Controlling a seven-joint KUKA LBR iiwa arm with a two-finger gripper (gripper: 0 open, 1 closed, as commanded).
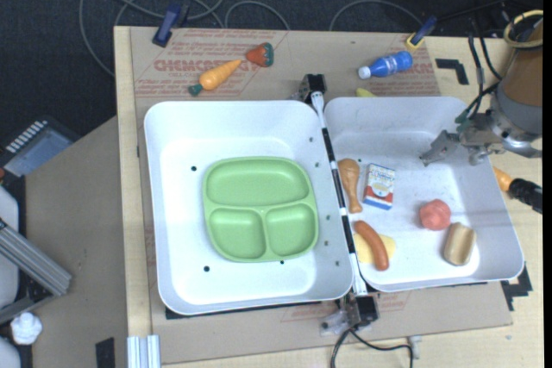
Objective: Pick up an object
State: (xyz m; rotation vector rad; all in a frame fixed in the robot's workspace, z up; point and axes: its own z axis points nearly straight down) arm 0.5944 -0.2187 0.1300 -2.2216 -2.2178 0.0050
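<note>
**Arm parked over the right bin, nothing grabbed**

The arm [522, 82] comes in from the right, and its gripper [448, 146] hangs over the upper right part of the right bin [405, 112]. The jaws look spread apart with nothing between them.

The stuff to pick from all sits lower in that bin: a chicken drumstick [348, 182] along the left wall, a small carton [379, 186] just beside it, a hot dog [371, 242] below, then a red ball [435, 215] and a bread roll [458, 244] towards the right. The gripper is well apart from all of them.

The left bin [172, 134] holds a green divided tray [260, 208]. On the bench behind the bins lie a toy carrot [217, 75] and a blue bottle [386, 65].
</note>
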